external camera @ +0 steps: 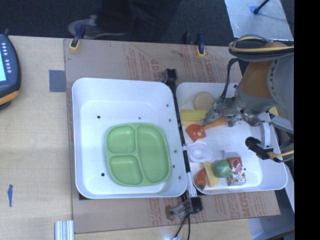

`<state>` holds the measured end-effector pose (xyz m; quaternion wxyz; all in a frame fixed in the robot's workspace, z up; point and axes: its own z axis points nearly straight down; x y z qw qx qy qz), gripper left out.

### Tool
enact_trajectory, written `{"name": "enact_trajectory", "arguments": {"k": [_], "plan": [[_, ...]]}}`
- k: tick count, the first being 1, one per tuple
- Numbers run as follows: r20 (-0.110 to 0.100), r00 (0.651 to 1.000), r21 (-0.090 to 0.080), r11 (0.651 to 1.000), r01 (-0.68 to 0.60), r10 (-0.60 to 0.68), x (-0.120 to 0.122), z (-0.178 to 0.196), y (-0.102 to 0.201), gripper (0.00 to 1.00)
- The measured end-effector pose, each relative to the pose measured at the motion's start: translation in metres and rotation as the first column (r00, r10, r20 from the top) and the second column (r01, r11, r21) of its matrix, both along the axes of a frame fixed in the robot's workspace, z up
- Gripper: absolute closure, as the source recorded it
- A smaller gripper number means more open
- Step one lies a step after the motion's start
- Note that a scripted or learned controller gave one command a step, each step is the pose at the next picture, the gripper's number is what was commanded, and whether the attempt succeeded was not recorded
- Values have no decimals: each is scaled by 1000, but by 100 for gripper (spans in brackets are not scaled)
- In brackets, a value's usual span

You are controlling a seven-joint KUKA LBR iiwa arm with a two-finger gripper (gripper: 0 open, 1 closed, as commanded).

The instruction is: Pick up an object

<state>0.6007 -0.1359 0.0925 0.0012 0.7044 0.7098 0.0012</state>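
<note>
My gripper (214,114) is down in the right bin (272,184), near its upper left part. It hangs over the right end of a yellow corn cob (192,115), and an orange carrot-like piece (218,124) lies just under it. A beige round item (203,100) sits just to its upper left. A red piece with a star (195,132) and a white cup (198,151) lie below the corn. Along the near wall are a green ball (221,168), a red and white box (235,171), a yellow stick (209,174) and a red-orange piece (200,178).
The left bin (90,99) holds a green divided plate (138,154). The arm's grey body and orange band (260,79) cover the right bin's upper right. A black cable clip (260,148) hangs over that bin's right side. A handheld pendant (7,69) lies at the bench's far left.
</note>
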Motion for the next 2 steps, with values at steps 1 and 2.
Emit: {"name": "enact_trajectory", "arguments": {"k": [1,2], "plan": [[-53,999,2,1000,12,-12,48,-5,41,0],[-15,1000,2,1000,8,-8,54,-2,17,0]]}}
